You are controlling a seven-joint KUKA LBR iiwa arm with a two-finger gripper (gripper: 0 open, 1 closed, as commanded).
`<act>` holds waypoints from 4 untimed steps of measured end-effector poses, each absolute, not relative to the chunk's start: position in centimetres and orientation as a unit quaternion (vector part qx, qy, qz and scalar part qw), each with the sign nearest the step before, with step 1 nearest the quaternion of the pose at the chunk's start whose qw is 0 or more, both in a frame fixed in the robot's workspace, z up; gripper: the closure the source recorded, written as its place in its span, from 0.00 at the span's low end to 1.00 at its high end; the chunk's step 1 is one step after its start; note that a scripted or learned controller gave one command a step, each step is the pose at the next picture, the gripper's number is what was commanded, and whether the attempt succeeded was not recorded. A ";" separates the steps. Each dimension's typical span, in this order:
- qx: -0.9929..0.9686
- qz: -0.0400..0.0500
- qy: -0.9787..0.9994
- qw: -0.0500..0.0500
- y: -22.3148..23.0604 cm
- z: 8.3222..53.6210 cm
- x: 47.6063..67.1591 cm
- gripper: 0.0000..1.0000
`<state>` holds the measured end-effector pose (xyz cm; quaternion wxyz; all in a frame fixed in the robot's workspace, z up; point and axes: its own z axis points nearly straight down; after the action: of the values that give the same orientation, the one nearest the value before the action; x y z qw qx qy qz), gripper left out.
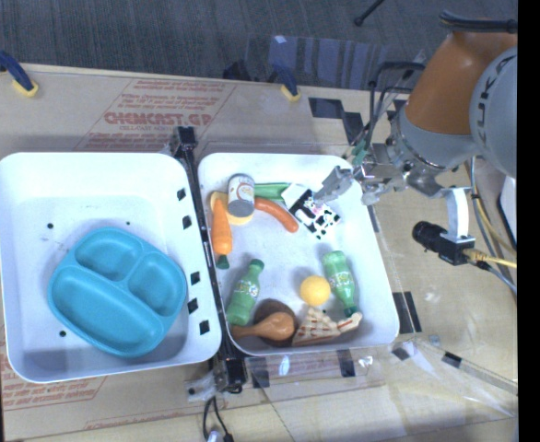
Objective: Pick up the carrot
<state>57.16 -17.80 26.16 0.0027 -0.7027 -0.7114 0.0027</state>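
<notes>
Right bin [381, 274], near edge: 1 drumstick [272, 323], 1 waffle piece [323, 323]. Then 2 green bottles [244, 292] [340, 280] with 1 lemon [315, 290] between. Far half: 1 carrot [221, 228] along left wall, untouched, 1 can [240, 196], 1 chili [276, 213]. Gripper [330, 187] at far right corner; open or closed, cannot tell. Left bin [12, 247]: 1 blue divided plate [116, 288].

arm: grey, orange band above the wrist, enters from the view's right at the upper edge | wrist: angled down and toward the view's left | gripper [336, 181]: low, pointing left | cabling: dark wires run along the wrist | finger state: not readable
</notes>
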 end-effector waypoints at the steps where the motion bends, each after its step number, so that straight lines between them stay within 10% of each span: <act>1: -0.769 0.005 -0.640 0.008 -15.8 14.4 51.6 0.00; 2: -0.737 0.003 -0.676 0.005 -14.5 9.0 47.6 0.00; 4: -0.839 0.004 -0.544 0.004 -9.8 9.1 57.9 0.00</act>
<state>57.92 -9.75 9.09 0.0044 -0.8393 -0.5436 0.0043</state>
